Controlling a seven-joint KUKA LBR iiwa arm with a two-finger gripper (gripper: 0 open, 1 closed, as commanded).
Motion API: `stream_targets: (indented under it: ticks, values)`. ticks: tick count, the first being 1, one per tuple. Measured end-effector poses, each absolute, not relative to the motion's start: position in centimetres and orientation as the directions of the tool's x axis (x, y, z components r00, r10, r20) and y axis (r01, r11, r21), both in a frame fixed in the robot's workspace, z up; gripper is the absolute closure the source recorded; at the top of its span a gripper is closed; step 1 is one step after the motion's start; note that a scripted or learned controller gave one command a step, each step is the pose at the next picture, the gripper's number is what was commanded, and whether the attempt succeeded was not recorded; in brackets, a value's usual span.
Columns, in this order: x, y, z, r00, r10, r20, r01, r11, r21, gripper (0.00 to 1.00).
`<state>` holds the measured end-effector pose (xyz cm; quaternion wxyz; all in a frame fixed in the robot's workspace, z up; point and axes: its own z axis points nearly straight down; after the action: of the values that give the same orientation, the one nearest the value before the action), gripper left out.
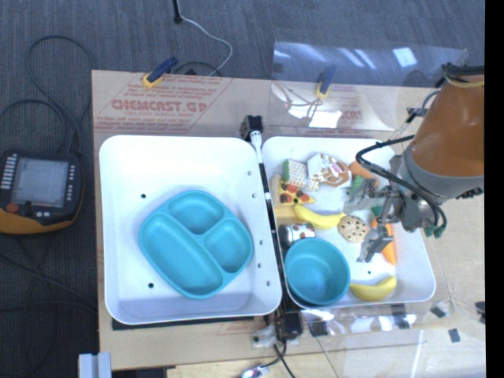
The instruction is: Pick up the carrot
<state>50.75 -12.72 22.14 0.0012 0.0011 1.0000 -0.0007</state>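
Observation:
In the right bin [417, 286], my gripper [377, 244] reaches down from the grey and orange arm [453, 136], near the bin's right side. A small orange piece that looks like the carrot [389, 251] shows right at the gripper's tip, mostly covered by it. I cannot tell whether it is held or just lying beside the tip. A second orange, elongated item [364, 168] with a green part [358, 184] lies farther back, partly behind the arm's cables.
The right bin also holds a blue bowl [316, 270], two bananas [373, 289] [313, 216], a cookie [352, 227] and several other toy foods at the back. A blue divided plate [197, 242] sits in the left bin [126, 164].

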Motion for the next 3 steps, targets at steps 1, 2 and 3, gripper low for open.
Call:
stream_targets:
  ticks: [1, 2, 3]
  values:
    - [53.1, -16.9, 12.3, -0.988, 0.154, 0.005, 0.154, 0.988, -0.001, 0.00]
    - [49.3, -21.4, 9.4, -0.929, 0.368, -0.025, 0.368, 0.930, 0.006, 0.00]
    - [49.9, -21.6, 10.7, -0.929, 0.367, -0.045, 0.367, 0.930, 0.002, 1.00]
